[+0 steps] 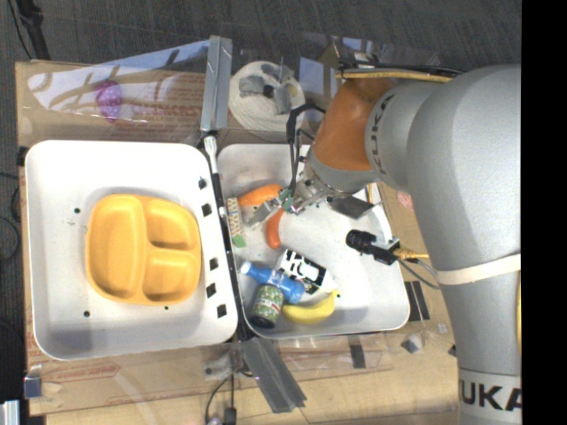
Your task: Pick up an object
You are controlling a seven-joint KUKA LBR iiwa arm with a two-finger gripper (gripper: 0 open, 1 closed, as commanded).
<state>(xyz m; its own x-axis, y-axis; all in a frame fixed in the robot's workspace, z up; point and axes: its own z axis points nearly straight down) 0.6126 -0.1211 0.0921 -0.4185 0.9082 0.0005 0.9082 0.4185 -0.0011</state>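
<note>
Orange object [259, 195] lay in the right bin [381, 299], toward its far-left corner, slanted on the floor. Your pincer [294, 198] was low in the bin at that object's right end. Touching or just shy of it: you couldn't tell from this angle. You couldn't tell how far the pincer was open either, and nothing showed as gripped in it.

A red-orange piece [274, 229] lay just on the near side of the orange object, its long axis pointing at the near edge, close by the pincer. A pale dotted strip [235, 221] lay along the bin's left wall, beside both.

Toward the near-left corner you had a cluster. The black-and-white box [302, 268] was furthest from the near edge. The blue bottle [270, 278] lay on its side just left of the box. The green can [267, 304] was against the bottle's near side. The banana [312, 309] curved along the near edge, just right of the can.

Your grey arm [461, 166] came in over the bin's right side, with the orange band above the pincer.

The left bin [53, 308] held a yellow divided plate [143, 248], about central, well apart from the walls. A white bundle [263, 96] sat on the desk [115, 374] just past the right bin's far edge.
</note>
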